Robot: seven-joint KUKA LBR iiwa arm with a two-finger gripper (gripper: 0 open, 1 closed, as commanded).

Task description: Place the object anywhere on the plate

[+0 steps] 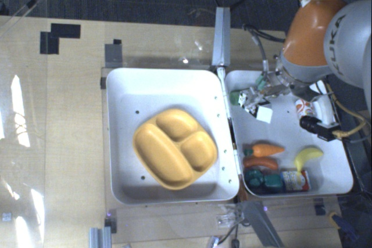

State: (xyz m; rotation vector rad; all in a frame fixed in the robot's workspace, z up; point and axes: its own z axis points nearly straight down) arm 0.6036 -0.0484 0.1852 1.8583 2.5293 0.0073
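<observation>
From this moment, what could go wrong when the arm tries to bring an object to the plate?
1. The carrot, lemon and other items crowd the right bin's near corner, so a grasp may catch two things or slip.
2. The end effector hangs at the far left side of that bin, away from the pile, with nothing visibly held.
3. The plate has three curved sections; a round object may roll.
</observation>
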